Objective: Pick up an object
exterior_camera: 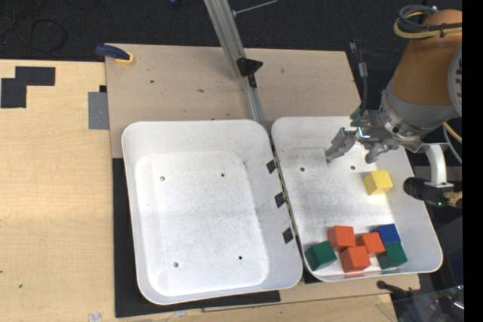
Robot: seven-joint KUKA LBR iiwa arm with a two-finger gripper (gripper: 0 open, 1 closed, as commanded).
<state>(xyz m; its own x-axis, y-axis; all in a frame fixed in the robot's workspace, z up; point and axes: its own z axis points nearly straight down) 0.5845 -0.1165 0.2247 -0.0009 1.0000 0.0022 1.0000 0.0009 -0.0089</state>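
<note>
While the gripper (355, 146) hangs over the right bin (317, 133) with fingers apart and nothing between them, the yellow block (377, 182) lies nearby, unpicked; the whole grasp remains.

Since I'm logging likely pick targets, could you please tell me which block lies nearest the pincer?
The yellow block: it sits alone just below the pincer, while the orange, green and blue blocks cluster at the right bin's near edge.

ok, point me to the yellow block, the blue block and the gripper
yellow block (378, 182): camera view, middle of its top face.
blue block (388, 234): camera view, top face.
gripper (355, 148): camera view, midway between its fingertips.
</note>
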